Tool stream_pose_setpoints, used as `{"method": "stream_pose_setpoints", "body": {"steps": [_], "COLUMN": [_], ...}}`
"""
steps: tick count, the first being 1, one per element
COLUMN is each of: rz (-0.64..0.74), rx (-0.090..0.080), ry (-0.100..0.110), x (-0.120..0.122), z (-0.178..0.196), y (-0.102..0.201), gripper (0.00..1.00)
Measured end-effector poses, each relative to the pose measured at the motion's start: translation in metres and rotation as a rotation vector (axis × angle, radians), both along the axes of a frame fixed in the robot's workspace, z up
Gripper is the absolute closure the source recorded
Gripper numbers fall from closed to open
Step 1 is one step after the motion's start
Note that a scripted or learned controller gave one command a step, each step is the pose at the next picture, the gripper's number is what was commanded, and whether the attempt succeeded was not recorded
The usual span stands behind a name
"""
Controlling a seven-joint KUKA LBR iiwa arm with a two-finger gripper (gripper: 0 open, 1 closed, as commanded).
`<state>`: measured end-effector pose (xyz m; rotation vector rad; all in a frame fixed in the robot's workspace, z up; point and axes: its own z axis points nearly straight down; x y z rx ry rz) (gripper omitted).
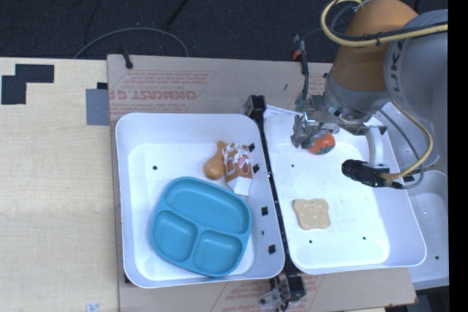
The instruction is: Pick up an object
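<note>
While the gripper hangs over the right bin | orange object just beside it (grip state: cannot tell) | lift not confirmed

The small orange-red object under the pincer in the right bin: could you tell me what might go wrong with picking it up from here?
1. The small orange-red object sits near the back wall of the right white bin, so the pincer may bump the wall.
2. The object looks small and rounded, so it may slip out.
3. The arm's black cable hangs low over the bin and could snag.
</note>
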<state>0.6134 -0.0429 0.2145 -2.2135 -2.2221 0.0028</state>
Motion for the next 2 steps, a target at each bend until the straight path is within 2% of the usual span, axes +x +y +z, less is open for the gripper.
{"method": "stream_pose_setpoints", "body": {"steps": [2], "rz": [0.001], "rx": [0.000], "ry": [-0.003], "x": [0.004], "z": [0.018], "y": [0.111], "gripper": [1.00]}}
